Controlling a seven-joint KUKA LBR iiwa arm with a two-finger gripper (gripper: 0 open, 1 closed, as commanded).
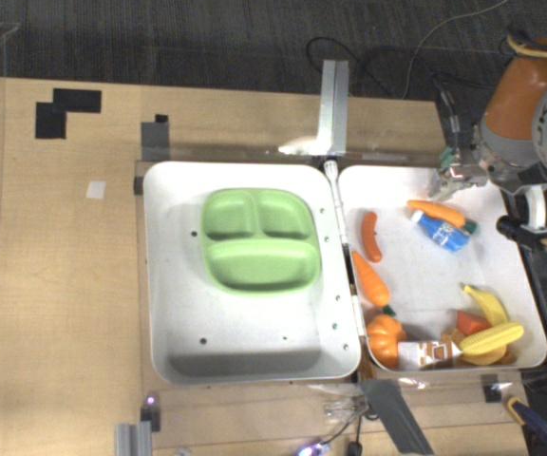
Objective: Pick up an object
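The right bin [530,283] holds several toy foods. A red sausage [371,236] and an orange carrot [370,280] lie along its left wall. A small pumpkin [385,334] and a white-and-brown carton [429,353] sit at the front, beside two yellow bananas [490,327] and a red piece [470,322]. A blue packet [444,233] with an orange piece [437,212] on it lies near the back. My gripper [456,176] hangs over the bin's back right corner, just above and behind the blue packet, with nothing seen in it.
The left bin [174,283] holds a green divided plate [258,238]. A metal post [334,112] stands behind the wall between the bins. The grey and orange arm [530,112] fills the upper right. Cables run along the right edge.
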